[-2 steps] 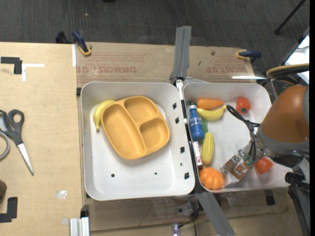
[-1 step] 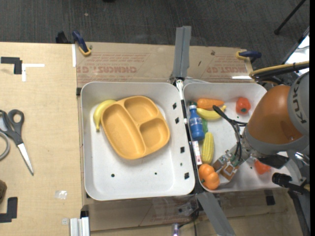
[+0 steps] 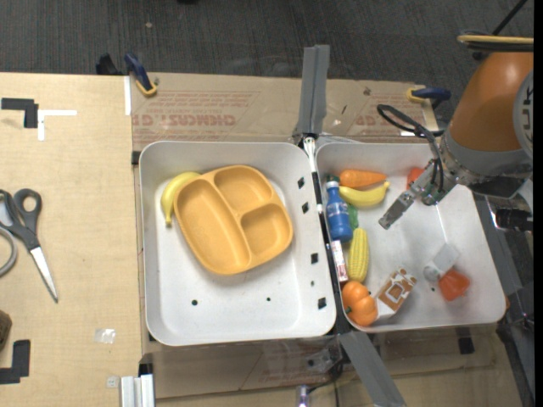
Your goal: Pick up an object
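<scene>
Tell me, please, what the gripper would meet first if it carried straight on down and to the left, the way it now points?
Probably the bare white floor of the right bin just ahead of the gripper. Farther along that line lies the corn cob, but depth is hard to judge from above.

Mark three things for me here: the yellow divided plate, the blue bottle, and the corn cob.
Yellow divided plastic plate (image 3: 222, 242), camera view, on the floor of its large compartment.
Blue bottle (image 3: 338, 220), camera view, on the middle of its body.
Yellow corn cob (image 3: 360, 254), camera view, on its middle kernels.
</scene>
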Controlling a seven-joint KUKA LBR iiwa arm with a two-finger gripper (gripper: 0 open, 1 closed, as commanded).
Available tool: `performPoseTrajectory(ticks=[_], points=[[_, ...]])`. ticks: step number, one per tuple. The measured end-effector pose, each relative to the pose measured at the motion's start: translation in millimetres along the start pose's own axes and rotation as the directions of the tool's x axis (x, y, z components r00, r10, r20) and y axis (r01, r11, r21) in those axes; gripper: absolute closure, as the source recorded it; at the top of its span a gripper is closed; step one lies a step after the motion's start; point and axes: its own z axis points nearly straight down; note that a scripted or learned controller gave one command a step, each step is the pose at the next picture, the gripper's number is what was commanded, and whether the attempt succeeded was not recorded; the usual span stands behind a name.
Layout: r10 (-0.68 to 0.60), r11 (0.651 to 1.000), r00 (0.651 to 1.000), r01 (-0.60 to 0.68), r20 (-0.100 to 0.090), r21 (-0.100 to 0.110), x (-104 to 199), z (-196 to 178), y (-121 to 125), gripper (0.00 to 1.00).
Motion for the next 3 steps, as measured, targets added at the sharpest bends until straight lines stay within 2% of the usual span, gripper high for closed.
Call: performPoseTrajectory(ticks=[1,2,3], points=[[-0.01,1.0,1.0,0.01,0.006,0.001,-18.1,75.6,59.1,0.0],[0.164,0.986,0.986,-0.164,0.008,0.001,-9.5,75.7,49.5,0.0],[0.161,0.987,0.987,-0.161,0.003,0.005,-8.3,70.4,50.1,1.0]])
